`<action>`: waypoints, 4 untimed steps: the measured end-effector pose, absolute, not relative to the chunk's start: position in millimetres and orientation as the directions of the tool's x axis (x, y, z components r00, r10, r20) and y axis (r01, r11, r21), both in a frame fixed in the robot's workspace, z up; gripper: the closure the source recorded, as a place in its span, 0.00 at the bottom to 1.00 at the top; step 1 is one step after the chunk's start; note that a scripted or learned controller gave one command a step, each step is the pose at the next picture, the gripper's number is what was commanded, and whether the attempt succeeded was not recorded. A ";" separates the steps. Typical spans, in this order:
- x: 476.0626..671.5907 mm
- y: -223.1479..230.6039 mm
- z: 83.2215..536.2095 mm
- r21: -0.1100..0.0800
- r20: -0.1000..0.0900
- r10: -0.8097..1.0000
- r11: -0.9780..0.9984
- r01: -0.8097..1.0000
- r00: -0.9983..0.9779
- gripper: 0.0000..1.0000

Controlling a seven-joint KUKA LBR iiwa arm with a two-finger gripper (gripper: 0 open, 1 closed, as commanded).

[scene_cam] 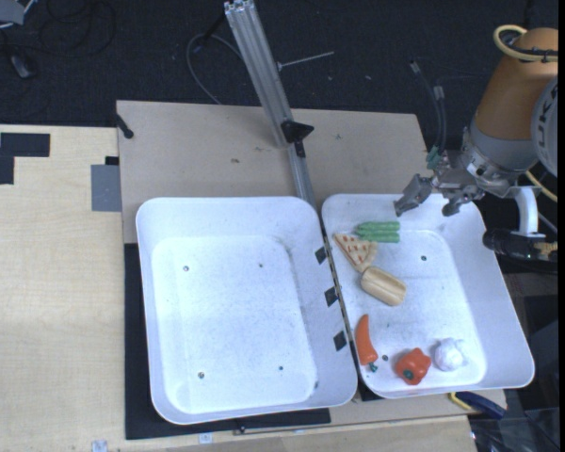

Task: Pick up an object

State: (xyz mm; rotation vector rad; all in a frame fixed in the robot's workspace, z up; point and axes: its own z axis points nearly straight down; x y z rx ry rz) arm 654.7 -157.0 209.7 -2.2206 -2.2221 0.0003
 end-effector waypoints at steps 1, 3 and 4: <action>625.3 -177.2 90.6 -0.008 0.001 1.000 -0.001 1.000 0.001 0.00; 554.3 -125.4 89.3 0.004 -0.001 1.000 0.001 1.000 -0.001 1.00; 552.4 -72.3 190.9 0.008 0.001 1.000 0.004 1.000 -0.004 1.00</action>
